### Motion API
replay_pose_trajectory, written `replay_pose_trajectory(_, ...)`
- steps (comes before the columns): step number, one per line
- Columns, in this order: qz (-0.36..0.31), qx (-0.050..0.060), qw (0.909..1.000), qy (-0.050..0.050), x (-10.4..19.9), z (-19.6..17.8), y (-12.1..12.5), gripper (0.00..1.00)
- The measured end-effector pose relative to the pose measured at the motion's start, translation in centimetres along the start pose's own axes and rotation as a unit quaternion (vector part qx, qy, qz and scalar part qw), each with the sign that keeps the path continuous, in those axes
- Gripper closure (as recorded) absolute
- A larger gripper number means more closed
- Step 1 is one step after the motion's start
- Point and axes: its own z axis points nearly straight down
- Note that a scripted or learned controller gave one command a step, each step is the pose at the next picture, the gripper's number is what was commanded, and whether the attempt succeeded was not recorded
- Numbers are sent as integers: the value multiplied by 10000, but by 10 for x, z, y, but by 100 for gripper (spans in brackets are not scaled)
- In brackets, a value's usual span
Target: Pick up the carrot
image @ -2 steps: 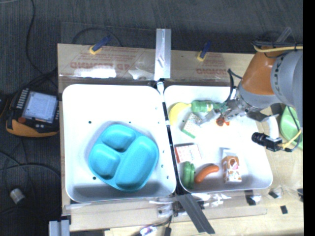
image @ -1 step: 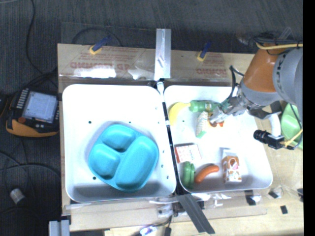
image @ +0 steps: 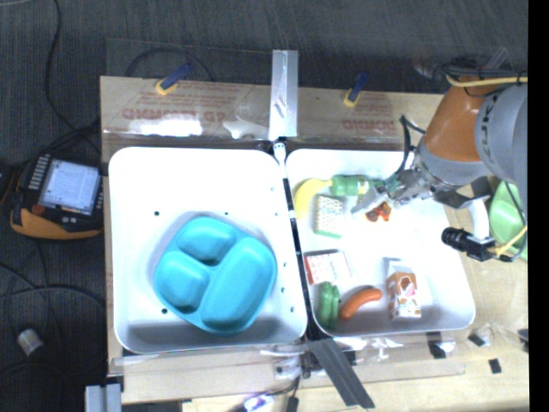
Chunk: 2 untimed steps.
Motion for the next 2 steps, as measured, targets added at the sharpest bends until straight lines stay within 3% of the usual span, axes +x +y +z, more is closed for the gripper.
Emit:
replay_pose_trajectory(1,-4,-4,10000,16,1,-9,1,100)
replay_pose_trajectory(2,-1892,115,9818,65,107,-68,49,100)
